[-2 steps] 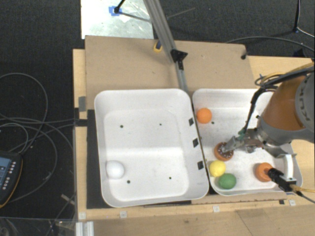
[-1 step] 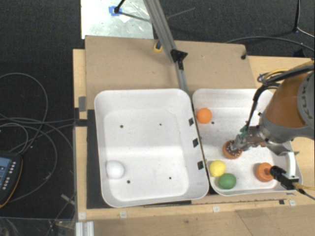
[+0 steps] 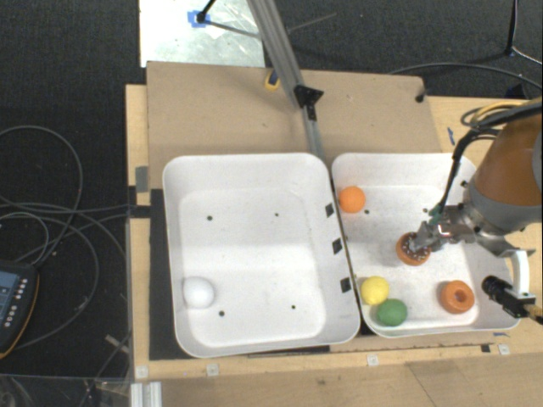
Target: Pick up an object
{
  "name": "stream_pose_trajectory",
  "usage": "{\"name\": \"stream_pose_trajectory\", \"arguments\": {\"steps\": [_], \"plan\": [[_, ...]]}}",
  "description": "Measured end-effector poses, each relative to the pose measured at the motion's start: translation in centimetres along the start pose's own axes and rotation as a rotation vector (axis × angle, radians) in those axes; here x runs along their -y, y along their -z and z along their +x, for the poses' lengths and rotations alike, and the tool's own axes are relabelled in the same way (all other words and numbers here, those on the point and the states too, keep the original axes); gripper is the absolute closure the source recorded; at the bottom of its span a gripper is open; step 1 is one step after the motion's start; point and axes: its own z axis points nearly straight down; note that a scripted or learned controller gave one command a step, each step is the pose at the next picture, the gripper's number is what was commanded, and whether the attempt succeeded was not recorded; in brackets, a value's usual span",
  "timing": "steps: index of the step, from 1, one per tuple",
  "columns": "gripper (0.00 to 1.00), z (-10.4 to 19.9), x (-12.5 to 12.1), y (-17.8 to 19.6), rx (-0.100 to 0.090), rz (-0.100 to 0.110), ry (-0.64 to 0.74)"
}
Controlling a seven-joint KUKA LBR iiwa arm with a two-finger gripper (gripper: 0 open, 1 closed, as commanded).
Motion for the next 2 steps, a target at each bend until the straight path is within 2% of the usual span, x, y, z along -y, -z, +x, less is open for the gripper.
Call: {"name": "stream_pose_trajectory", "arguments": {"steps": [1, 2], "plan": [[1.00, 0.5, -0.4, 4.5, 0.000, -0.001, 0.003], [1.00, 0.5, -0.6, 7.2, 0.000, 0.001, 0.003]]}}
